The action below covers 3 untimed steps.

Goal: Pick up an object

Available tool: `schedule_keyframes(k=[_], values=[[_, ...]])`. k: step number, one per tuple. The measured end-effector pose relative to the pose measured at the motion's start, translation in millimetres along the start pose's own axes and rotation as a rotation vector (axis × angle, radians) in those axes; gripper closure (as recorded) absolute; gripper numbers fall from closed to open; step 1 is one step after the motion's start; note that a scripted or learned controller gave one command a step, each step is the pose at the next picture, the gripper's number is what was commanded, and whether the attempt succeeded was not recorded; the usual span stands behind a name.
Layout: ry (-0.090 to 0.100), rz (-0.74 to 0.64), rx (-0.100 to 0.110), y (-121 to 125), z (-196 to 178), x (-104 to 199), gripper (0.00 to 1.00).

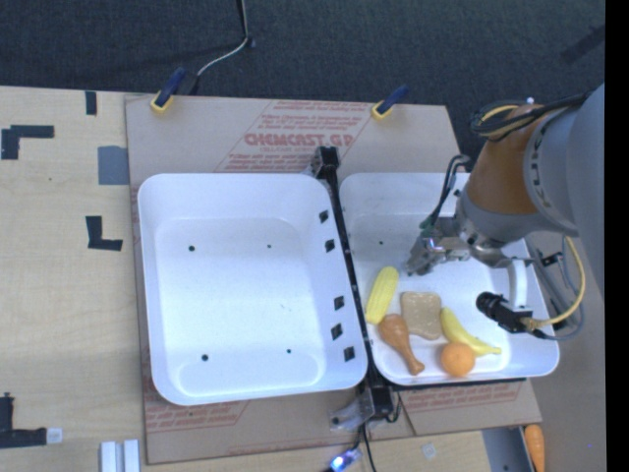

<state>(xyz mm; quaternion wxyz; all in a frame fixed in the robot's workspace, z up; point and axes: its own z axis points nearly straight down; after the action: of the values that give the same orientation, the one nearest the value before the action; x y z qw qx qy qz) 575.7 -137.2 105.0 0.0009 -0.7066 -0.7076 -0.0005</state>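
Starting nearest the camera, along the front edge of the right bin (536,367), you've got the orange (457,360) just beside the drumstick (401,342), with the banana (466,333) curling behind the orange toward the bin's right side. Behind those sits the slice of bread (423,314), touching the drumstick's fat end as far as I can tell, and to its left the corn cob (381,294) hugs the divider between the right bin and the left bin (157,205).

The bit that matters for you is that the gripper (429,254) hangs over the right bin's middle, further back than all the food, and the corn cob is the closest target — it lies forward and left of the gripper, near but not touching. Its long axis runs slanted, top end tipped toward the gripper, bottom end toward the bin's front-left corner. I'd say you'd want the fingers across that axis, not along it.

Whether the gripper is released or clenched, I honestly cannot tell — too small and dark. Nothing visibly sits in it.

Room-wise, the back half of the right bin is bare white floor, so there's open space there. The tight spot is the divider wall right against the corn's left side, which I reckon could foul one finger.
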Motion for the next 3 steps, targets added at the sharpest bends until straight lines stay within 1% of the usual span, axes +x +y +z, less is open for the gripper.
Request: schedule_keyframes(k=[2, 3], values=[[0.002, -0.001, 0.002, -0.1, -18.4, 1.3, 1.0], [-0.004, 0.001, -0.008, -28.2, -141.2, 2.7, 1.0]])
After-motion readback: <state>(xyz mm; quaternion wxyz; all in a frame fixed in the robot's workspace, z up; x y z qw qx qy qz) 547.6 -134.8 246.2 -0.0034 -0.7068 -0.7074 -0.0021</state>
